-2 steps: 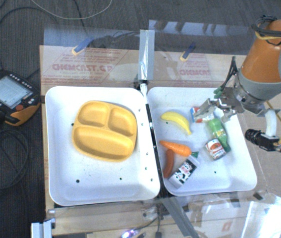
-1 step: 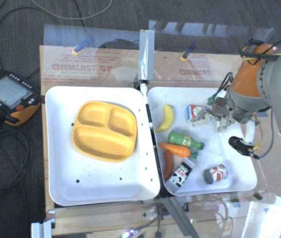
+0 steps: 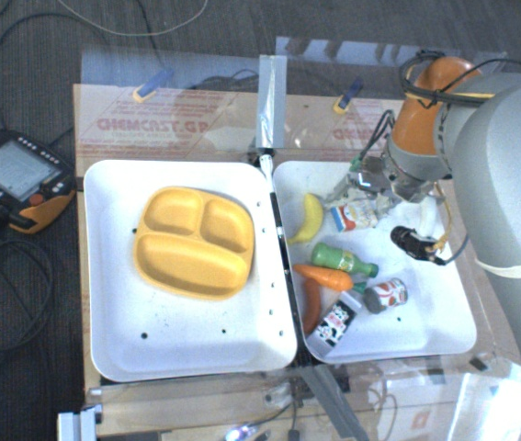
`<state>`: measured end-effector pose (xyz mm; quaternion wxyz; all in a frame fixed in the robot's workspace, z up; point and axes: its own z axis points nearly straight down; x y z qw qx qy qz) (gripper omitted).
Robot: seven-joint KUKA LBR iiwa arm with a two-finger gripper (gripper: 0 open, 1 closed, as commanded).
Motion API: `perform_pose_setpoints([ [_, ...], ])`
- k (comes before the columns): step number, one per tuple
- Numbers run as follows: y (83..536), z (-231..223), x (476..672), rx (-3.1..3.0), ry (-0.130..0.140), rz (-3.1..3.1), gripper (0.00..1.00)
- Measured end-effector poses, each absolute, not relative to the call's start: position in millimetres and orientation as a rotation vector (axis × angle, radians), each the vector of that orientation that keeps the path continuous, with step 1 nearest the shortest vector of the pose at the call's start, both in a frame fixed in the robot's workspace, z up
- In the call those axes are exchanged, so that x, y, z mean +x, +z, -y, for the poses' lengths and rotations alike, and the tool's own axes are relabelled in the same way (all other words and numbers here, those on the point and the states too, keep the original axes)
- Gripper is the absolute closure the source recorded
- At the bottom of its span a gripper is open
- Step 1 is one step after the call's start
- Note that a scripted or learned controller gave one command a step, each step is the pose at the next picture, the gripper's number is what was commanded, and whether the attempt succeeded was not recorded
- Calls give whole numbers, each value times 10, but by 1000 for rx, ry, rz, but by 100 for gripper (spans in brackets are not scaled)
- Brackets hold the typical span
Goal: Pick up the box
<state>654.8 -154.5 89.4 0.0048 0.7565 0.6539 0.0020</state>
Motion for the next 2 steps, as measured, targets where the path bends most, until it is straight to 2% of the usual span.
perform_pose_setpoints([
  [1, 983, 1545, 6544, 2367, 0, -2049, 100],
  [2, 1980, 1223, 6525, 2331, -2, -2105, 100],
])
